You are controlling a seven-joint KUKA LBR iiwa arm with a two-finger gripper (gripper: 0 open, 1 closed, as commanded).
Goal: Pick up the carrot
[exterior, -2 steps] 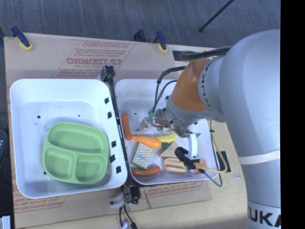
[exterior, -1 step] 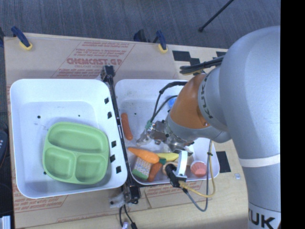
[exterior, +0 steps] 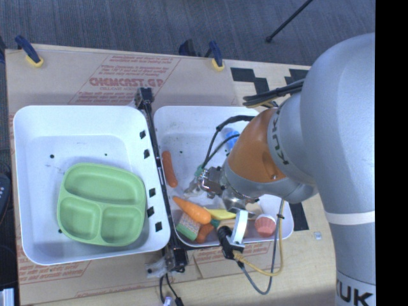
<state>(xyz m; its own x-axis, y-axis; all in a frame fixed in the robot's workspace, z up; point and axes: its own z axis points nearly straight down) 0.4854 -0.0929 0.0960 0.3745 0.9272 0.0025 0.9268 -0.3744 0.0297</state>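
cardboard-covered surface (exterior: pixel 127 75) carries two bins, and the carrot (exterior: pixel 193 210) lies unlifted in the right bin (exterior: pixel 191 116), just beside the claw (exterior: pixel 203 182), whose opening cannot be told.

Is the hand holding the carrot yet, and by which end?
Cannot tell: the hand is above the right bin, the carrot lying just below it.

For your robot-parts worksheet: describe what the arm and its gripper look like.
The arm is bulky, rounded and light grey, with an orange band carrying black KUKA lettering. Black cables loop beside the metallic gripper; a yellow cable trails below.
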